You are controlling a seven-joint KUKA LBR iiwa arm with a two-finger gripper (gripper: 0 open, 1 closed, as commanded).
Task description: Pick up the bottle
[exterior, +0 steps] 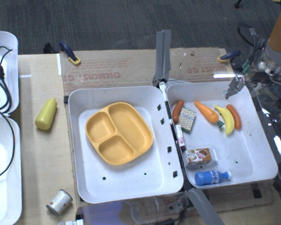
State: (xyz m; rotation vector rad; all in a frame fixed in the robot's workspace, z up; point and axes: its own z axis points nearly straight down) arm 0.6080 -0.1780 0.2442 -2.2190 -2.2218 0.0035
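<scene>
Camera view shows the blue bottle [212, 177] lying sideways near the right bin's [257, 166] front edge, so the end effector [235, 86], aperture indiscernible, should straddle its middle.

Arm at the right edge, wrist angled down-left, gripper [235, 86] — small, dark — hanging free

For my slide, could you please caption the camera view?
Hand above the right bin's far edge; blue bottle lies near its front.

Upside-down red print on cardboard [128, 67], illegible
</scene>
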